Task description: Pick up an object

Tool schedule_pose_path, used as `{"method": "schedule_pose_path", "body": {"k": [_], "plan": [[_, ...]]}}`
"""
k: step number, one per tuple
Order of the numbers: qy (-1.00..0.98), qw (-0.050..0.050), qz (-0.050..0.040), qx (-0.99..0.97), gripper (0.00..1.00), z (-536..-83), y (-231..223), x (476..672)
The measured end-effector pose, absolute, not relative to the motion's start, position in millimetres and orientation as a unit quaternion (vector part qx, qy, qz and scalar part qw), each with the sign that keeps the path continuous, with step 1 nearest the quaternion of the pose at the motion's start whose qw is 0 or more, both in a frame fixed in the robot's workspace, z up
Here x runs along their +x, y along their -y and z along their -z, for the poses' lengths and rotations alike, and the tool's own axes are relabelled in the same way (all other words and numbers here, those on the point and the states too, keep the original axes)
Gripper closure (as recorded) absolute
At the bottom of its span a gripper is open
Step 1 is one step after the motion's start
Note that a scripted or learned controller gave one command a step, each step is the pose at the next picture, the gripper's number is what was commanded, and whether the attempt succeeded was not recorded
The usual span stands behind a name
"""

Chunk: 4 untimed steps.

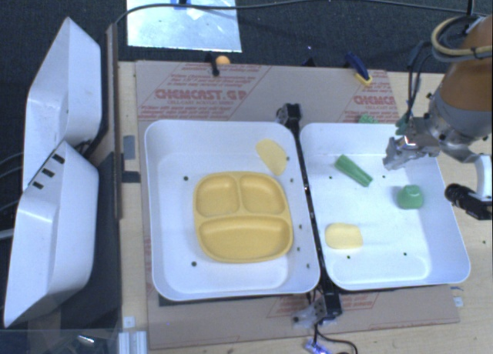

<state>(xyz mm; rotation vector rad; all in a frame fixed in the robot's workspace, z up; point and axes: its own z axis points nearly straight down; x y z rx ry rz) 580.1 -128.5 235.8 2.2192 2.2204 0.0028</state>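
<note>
While fingers (394, 154) hover, green stick (353, 170) lies just left.

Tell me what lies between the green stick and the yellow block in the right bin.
Nothing: in the camera view the stretch from the green stick down to the yellow block is bare white floor of the right bin.

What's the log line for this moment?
gripper: over right bin, nothing seen held | nearest: green block | green cup, yellow block: untouched
</note>
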Motion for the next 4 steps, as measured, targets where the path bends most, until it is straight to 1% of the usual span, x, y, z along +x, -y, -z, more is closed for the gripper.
{"method": "schedule_pose_path", "body": {"k": [1, 2, 3, 4], "plan": [[-0.709, 0.000, -0.0006, 0.706, 1.00, -241, 78, 575.1], [-0.709, -0.001, -0.0003, 0.705, 1.00, -230, 21, 557.6], [-0.709, 0.000, -0.0005, 0.705, 1.00, -222, -37, 547.4], [-0.709, 0.000, -0.0007, 0.706, 1.00, -226, -81, 538.3]]}}
